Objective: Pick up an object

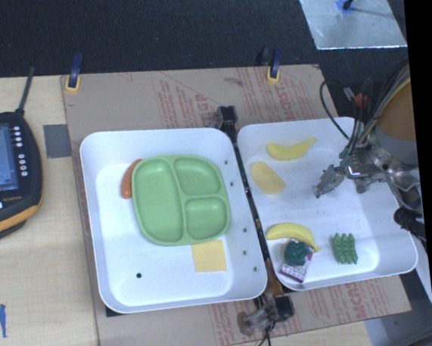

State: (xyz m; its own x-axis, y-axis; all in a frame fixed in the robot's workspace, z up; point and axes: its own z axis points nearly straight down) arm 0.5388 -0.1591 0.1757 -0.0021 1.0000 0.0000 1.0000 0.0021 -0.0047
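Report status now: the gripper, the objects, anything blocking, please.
Gripper open over right bin, holding nothing. Nearest objects: yellow pieces, banana, green toy. Nothing in the way.

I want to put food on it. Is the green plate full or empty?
Empty: all three sections of the green plate show bare green.

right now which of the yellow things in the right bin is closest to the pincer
The pale yellow oval piece, left of the pincer. The curved piece sits nearer the bin's far edge; the banana lies nearer the front.
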